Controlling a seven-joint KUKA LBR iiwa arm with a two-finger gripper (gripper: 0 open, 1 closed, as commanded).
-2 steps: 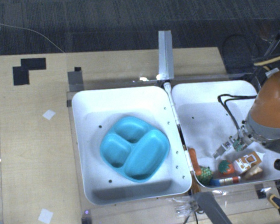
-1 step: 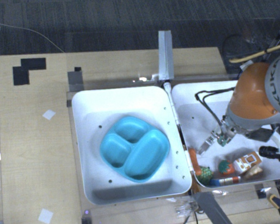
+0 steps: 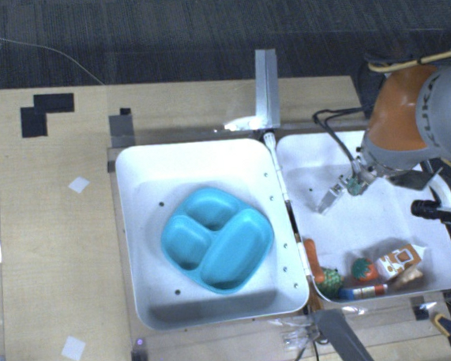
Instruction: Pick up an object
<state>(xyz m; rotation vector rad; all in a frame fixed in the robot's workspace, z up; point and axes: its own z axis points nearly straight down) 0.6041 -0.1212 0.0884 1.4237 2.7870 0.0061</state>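
A small carton (image 3: pixel 397 261) bears an orange label, unreadable.

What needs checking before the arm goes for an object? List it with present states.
1. Objects present in the right bin: ok, small items cluster along its near edge.
2. gripper over the right bin: ok.
3. Gripper above the cluster: not ok, it hangs toward the far side.
4. Object held: not ok, none seen.
5. Left bin holds a blue divided tray: ok, apart from the gripper.
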